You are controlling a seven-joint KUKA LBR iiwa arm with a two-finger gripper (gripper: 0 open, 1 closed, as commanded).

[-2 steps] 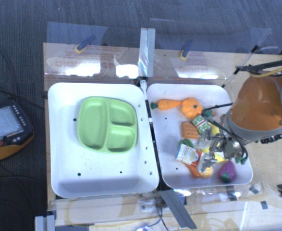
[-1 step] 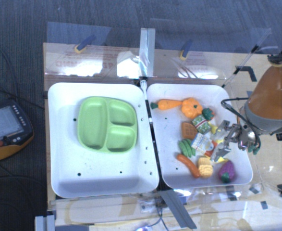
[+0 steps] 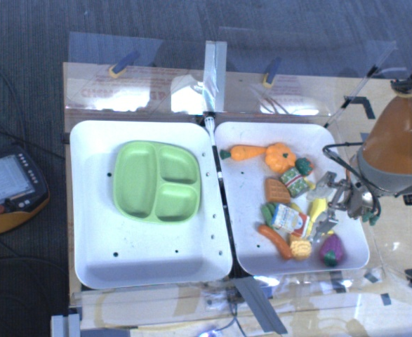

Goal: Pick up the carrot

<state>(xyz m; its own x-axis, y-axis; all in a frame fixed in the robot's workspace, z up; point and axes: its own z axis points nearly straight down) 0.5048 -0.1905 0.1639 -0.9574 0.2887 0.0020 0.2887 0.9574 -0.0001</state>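
Note:
The carrot [image 3: 248, 152] lies at the far left of the right bin [image 3: 244, 258]. It is orange, with its green top pointing at the divider between the bins. My gripper [image 3: 326, 206] is low over the bin's right half, well to the right of the carrot and nearer the front. Its fingers [image 3: 325, 184] are open on either side of a yellow toy piece [image 3: 317, 208] that lies in the bin. Nothing touches the carrot.
Beside the carrot sits a round orange vegetable [image 3: 279, 157]. A heap of toy food fills the bin's middle, with an orange sausage-like piece [image 3: 274, 241] and a purple eggplant [image 3: 331, 248]. The left bin [image 3: 93, 258] holds a green divided plate [image 3: 156, 181].

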